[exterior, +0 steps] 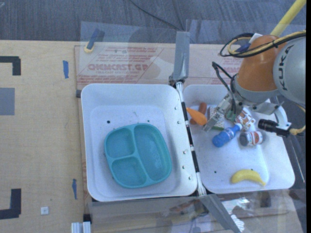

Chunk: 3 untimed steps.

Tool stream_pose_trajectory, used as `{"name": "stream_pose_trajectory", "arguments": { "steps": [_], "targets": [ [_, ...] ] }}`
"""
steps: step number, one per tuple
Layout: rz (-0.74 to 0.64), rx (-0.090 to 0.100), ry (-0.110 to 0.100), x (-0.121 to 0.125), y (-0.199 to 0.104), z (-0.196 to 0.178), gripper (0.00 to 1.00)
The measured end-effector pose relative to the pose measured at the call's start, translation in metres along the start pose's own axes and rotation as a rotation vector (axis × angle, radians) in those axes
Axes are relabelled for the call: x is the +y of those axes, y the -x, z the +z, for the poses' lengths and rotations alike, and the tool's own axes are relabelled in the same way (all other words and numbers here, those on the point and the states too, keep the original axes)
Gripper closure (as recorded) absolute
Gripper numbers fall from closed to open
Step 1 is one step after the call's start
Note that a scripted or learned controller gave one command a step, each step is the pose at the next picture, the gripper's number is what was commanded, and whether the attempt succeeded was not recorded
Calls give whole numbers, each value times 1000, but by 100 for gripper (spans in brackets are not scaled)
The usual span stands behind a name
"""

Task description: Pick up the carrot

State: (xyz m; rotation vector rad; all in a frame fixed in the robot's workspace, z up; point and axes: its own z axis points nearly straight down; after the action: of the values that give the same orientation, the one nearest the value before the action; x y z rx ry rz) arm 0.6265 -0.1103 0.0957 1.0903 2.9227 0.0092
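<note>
gripper (217, 118): low in right bin (277, 178), finger state unclear | carrot (197, 115): just left, not held

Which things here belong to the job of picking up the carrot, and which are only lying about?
For the job:
carrot, in the right bin
claw, beside the carrot

Lying about:
banana
blue bottle
small can
teal divided plate in the left bin
</note>
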Motion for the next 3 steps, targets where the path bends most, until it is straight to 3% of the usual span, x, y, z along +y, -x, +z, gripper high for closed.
{"name": "stream_pose_trajectory", "arguments": {
  "steps": [1,2,3],
  "targets": [
    [-154,3,-8,19,17,1,0],
    [-308,9,-21,22,21,0,0],
    [-312,16,-7,-10,22,-14,0]
  ]
}}
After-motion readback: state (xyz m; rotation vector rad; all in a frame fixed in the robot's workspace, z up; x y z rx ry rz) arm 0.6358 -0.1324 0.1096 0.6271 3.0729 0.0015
